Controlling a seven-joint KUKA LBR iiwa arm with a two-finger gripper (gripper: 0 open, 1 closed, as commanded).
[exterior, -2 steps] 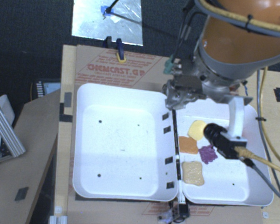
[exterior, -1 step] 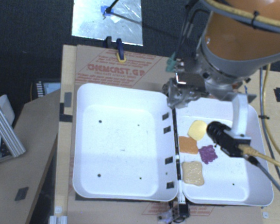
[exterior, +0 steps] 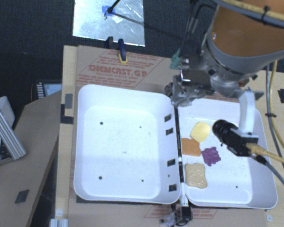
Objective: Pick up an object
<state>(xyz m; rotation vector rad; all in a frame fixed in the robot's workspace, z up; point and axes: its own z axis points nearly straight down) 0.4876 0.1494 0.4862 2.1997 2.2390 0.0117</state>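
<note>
1. Even, diffuse overhead light; scene moderately bright, floor around the bench dark.
2. Both white bins (exterior: 114,147) near overexposure, little surface detail.
3. Foil sheet (exterior: 110,13) at top shows patchy glare.
4. Shadows soft and faint, slightly darker along the bin walls.
5. Arm (exterior: 253,31) at top right is close to the lens and out of focus.
6. Overall grainy, low resolution; small objects lack crisp edges.

Two white bins (exterior: 116,148) sit on a tan board (exterior: 136,70) printed with red lettering. In the right bin lie four pieces — a pale yellow one (exterior: 200,131), an orange one (exterior: 191,147), a purple one (exterior: 210,155) and a beige one (exterior: 196,175). Far left, a silvery sheet (exterior: 110,14).
</note>
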